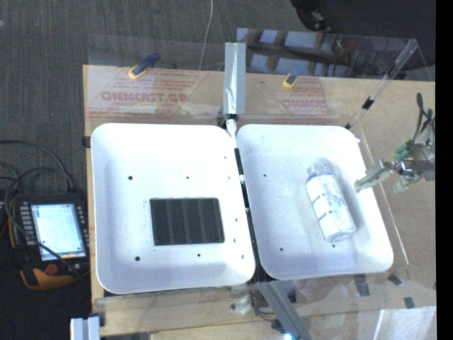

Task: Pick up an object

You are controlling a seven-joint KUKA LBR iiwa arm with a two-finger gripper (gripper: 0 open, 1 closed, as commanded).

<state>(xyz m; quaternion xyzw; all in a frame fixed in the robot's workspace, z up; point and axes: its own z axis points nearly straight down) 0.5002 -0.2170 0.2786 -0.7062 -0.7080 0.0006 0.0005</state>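
Needs an approach from the right edge into the right bin (368, 250), down over the clear plastic bottle (329, 199). Best to line the fingers across the bottle's narrow width, not along its length, since it lies on its side and can roll. Should come down over the middle of the body, near the label, rather than over the cap end at upper left. Smooth, rounded plastic; likely to slip or squirt sideways if pinched off centre, so a square, centred close matters. Worth watching the bin's sloped right wall on the way in.

Lies flat in the right bin, tilted so the cap points up-left and the base down-right, closer to the bin's right side than to the divider. Gripper (409, 167) sits at the frame's right edge, outside the bin, to the right of and slightly above the bottle, apart from it. Holds nothing, as far as can be seen; too small and blurred to say whether spread or closed. Left bin (113, 147) carries a dark ribbed rectangular pad (187, 220), well apart from both.
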